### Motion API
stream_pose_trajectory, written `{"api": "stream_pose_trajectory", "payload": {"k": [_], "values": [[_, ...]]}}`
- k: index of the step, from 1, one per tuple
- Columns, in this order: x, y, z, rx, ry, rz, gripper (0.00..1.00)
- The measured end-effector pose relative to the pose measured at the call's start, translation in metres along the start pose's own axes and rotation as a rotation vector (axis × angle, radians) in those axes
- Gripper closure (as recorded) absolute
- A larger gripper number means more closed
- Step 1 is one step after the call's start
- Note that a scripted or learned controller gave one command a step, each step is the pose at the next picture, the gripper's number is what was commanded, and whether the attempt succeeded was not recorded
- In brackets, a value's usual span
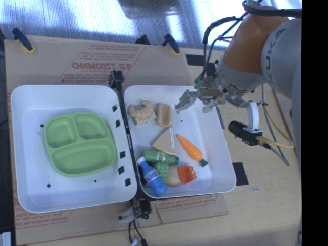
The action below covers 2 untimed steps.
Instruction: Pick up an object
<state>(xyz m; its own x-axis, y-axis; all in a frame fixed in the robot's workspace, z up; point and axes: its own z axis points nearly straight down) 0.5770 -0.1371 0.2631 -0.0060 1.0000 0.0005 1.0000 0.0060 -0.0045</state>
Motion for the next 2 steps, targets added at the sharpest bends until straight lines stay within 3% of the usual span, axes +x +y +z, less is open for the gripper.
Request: {"api": "stream_pose_trajectory", "payload": {"k": [1,2], "values": [[-0.033,-0.009,0.15,0.003,0.001,0.0,0.0],[-0.037,-0.041,0.167,-0.014,-0.002,-0.001,0.0]]}}
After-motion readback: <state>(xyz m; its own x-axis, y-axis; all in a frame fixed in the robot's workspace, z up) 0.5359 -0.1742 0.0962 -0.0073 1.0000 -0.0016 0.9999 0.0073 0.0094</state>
